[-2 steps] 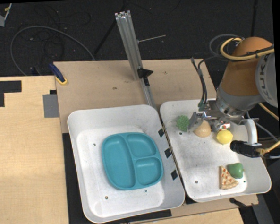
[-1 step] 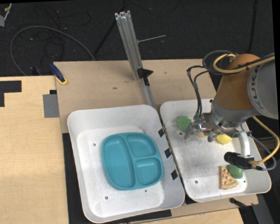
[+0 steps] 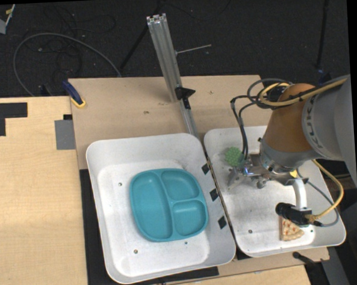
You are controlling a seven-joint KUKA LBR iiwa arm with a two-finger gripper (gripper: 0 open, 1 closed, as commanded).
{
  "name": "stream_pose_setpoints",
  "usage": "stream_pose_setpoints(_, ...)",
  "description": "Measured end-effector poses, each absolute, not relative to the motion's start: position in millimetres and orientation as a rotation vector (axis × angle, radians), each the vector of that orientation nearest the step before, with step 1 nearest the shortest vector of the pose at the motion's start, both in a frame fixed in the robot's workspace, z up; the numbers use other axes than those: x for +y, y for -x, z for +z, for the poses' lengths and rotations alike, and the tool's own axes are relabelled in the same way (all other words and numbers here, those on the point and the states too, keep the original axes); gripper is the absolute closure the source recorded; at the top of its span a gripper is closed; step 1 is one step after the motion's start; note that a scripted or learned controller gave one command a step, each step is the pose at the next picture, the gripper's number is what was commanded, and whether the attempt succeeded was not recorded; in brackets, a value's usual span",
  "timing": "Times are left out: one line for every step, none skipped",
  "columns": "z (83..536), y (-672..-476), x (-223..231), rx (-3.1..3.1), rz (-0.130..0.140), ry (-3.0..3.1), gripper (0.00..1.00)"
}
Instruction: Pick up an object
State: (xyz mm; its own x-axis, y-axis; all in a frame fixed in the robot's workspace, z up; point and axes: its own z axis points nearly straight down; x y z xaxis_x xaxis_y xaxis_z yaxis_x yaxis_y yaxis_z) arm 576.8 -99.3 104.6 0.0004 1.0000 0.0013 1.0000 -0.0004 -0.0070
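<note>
Wood, plastic and metal on the bench

The bench top (image 3: 134,105) looks like pale, matt wood or board, and the surface to its left (image 3: 25,196) shows a light wood grain. Both white bins, left (image 3: 112,245) and right (image 3: 256,230), look like smooth plastic with a dull sheen. The teal divided tray (image 3: 168,203) is smooth, slightly glossy plastic. The upright rail (image 3: 164,55) is bare, ribbed metal. The arm's orange band (image 3: 289,129) is smooth with soft highlights, its grey shell (image 3: 334,120) matt.

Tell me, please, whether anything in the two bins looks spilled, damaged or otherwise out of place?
Nothing stands out. The teal divided plate lies flat in the left bin. In the right bin, a green object sits beside the gripper and a pizza slice lies in the near corner.
</note>
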Motion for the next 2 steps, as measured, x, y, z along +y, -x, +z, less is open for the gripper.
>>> stream_pose_setpoints(116.3, -576.8, -100.9, -2.212, 0.006, 2.224, 1.0)
stream_pose_setpoints(176.0, -570.2, -99.2, -2.219, -0.002, 2.225, 1.0)
